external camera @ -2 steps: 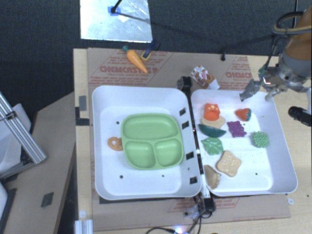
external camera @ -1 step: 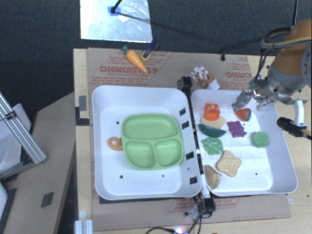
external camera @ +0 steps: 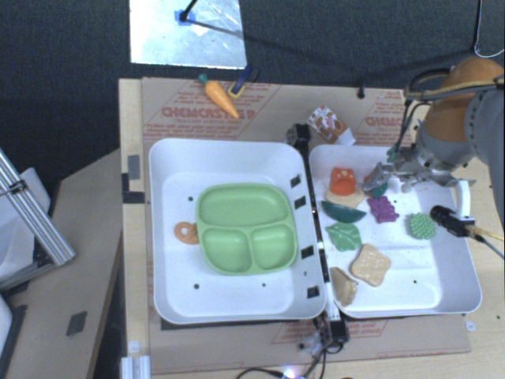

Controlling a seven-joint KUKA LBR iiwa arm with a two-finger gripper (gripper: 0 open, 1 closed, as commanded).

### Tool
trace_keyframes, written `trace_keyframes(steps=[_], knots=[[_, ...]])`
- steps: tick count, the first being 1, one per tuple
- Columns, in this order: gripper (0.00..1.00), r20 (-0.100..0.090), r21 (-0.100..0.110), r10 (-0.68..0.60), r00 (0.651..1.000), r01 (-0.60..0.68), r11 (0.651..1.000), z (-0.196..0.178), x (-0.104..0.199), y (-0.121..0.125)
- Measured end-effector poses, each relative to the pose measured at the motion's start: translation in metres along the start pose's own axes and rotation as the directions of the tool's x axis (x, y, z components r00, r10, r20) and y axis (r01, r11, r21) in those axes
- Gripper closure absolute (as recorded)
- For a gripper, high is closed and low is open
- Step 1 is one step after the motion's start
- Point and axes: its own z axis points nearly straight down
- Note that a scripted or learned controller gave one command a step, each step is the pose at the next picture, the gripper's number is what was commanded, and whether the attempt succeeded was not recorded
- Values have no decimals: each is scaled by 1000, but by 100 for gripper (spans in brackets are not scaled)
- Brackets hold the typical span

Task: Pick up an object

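Observation:
My gripper [external camera: 382, 178] hangs low over the back of the right bin [external camera: 454, 290], reaching in from the right. It sits just right of an orange-red toy food piece [external camera: 342, 181] and just above a purple grape bunch [external camera: 383, 209]. A small teal shape shows at its tip, and I cannot tell whether it is held. Also in this bin lie a dark green pod [external camera: 342, 212], a green leaf [external camera: 344, 235], a round green piece [external camera: 422, 226], a slice of toast [external camera: 370, 264] and a tan piece [external camera: 343, 285].
The left bin [external camera: 170, 172] holds a green divided plate [external camera: 245, 227] and a small orange ring [external camera: 187, 233]. Behind the bins on the cardboard lie a toy carrot [external camera: 220, 98] and a small patterned packet [external camera: 327, 124]. A black part [external camera: 448, 219] juts over the right bin's right side.

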Motion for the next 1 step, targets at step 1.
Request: trace_keyframes(steps=[1], knots=[[0, 1, -5, -1, 1000, 1, 1000, 14, 0, 2]])
